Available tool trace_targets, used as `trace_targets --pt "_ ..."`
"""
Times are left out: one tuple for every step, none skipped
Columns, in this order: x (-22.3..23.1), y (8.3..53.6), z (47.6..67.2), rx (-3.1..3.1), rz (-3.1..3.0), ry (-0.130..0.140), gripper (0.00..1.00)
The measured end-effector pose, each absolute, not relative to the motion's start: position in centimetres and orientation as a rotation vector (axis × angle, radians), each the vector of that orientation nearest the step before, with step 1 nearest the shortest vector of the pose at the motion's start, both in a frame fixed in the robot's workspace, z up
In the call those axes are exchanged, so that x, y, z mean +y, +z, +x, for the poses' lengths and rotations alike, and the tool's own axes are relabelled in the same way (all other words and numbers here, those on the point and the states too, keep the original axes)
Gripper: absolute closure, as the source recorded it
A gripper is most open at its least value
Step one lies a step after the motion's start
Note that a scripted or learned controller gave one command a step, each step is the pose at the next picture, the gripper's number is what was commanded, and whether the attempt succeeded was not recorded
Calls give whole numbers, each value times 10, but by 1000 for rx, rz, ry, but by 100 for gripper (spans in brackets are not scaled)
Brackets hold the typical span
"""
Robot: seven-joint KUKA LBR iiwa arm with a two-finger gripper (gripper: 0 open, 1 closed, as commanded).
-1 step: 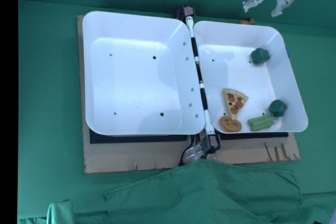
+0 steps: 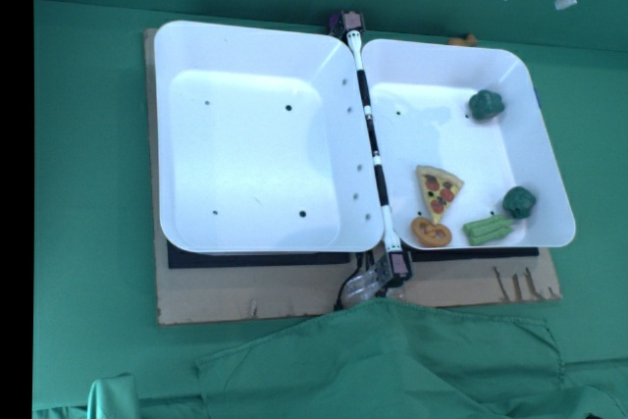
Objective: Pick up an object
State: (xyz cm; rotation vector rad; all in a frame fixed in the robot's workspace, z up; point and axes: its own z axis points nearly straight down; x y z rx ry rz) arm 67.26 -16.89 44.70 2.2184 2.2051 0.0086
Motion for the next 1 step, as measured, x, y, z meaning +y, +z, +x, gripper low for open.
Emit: trace_targets --pt "-187 523 694 2207 2213 9 0"
